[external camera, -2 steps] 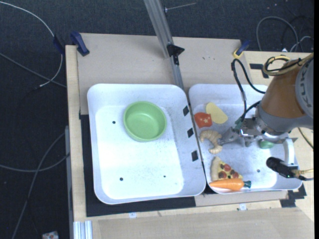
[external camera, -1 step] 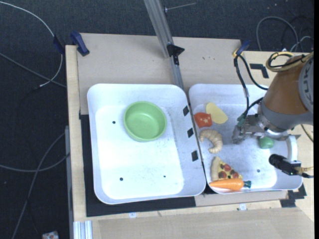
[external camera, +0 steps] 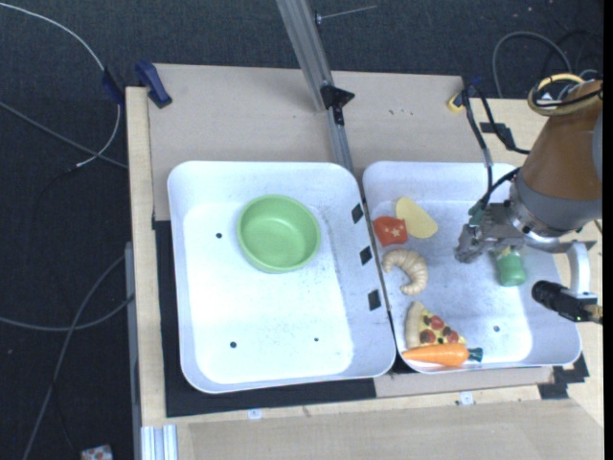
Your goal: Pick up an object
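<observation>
The arm (external camera: 565,161) comes in from the right, its orange band sitting above the grey wrist, and its jaws (external camera: 476,241) hang low over the right bin (external camera: 450,175), near that bin's middle toward the right side. From here I cannot tell whether the jaws are open or closed; the metal parts blur together, and nothing is plainly caught between them. Just beside them, to the right and slightly nearer, lies a small green object (external camera: 510,267), close to the wrist and partly tucked under it; whether it touches the jaws I can't make out. The other things to pick from are scattered in the left half of the same bin: a pale yellow chip-shaped piece (external camera: 416,218) near the far side, a small red item (external camera: 390,229) touching its left edge, a curved croissant (external camera: 408,269) just below those, and toward the near rim a toy pizza slice (external camera: 429,326) with an orange carrot (external camera: 439,356) lying crosswise right beneath it, against the bin's front wall. The left bin (external camera: 201,185) holds a green bowl (external camera: 279,233), upright, in its far half, well apart from everything else. Both bins sit side by side on the tan surface (external camera: 239,113), with a slanted metal bar (external camera: 305,36) running up from the gap between them.
</observation>
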{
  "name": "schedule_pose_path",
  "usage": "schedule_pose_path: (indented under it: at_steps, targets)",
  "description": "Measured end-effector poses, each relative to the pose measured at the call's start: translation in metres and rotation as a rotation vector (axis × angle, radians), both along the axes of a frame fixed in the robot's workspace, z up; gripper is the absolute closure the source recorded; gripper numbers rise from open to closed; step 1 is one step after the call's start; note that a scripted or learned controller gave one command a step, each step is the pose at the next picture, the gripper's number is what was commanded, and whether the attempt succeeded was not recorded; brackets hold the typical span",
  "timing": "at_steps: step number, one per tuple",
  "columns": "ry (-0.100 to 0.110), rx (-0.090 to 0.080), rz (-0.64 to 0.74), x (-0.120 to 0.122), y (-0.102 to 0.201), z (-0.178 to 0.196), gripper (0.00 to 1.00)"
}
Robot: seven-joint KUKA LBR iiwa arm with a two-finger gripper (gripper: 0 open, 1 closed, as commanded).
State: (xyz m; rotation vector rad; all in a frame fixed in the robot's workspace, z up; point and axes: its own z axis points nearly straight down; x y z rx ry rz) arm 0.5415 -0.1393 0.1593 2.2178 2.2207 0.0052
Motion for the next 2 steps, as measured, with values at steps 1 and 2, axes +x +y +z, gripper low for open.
schedule_pose_path:
  at_steps: [1,2]
  targets:
    - [-0.007,-0.001,0.0,0.001,0.0,0.068,1.0]
    - [0.01,0.003,0.0,0.001,0.0,0.054,1.0]
